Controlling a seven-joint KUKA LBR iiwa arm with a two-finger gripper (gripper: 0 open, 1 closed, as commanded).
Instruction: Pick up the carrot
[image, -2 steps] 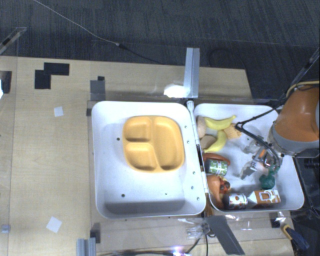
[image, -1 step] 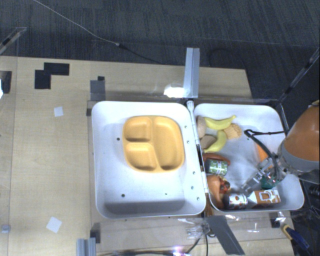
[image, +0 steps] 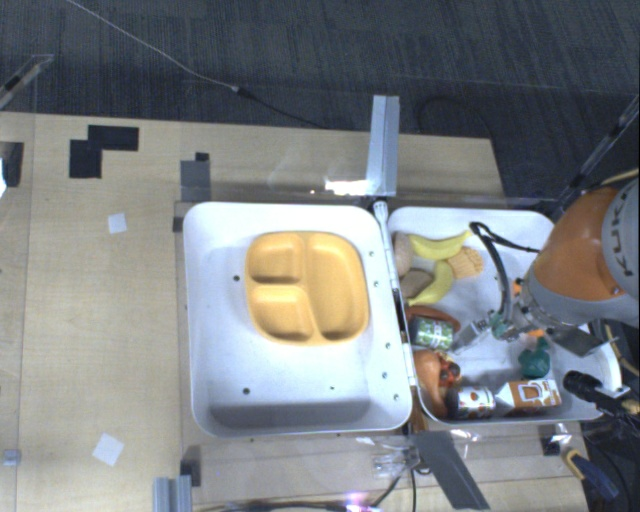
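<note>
The carrot (image: 428, 368) looks like the orange piece in the near left corner of the right bin (image: 520, 217), partly covered by a dark-capped bottle (image: 495, 400) lying along the near wall. My gripper (image: 490, 325) hangs low over the middle of that bin, right of and slightly behind the carrot and apart from it. It is just beside a green-labelled can (image: 432, 330). The grey arm with its orange band (image: 585, 250) comes in from the right and hides part of the bin.
Two bananas (image: 437, 262) and a tan biscuit-like piece (image: 466, 263) lie at the back of the right bin. A small green item (image: 535, 358) sits under the wrist. The left bin (image: 210, 300) holds a yellow divided plate (image: 305, 285). A metal post (image: 384, 145) stands behind the bins.
</note>
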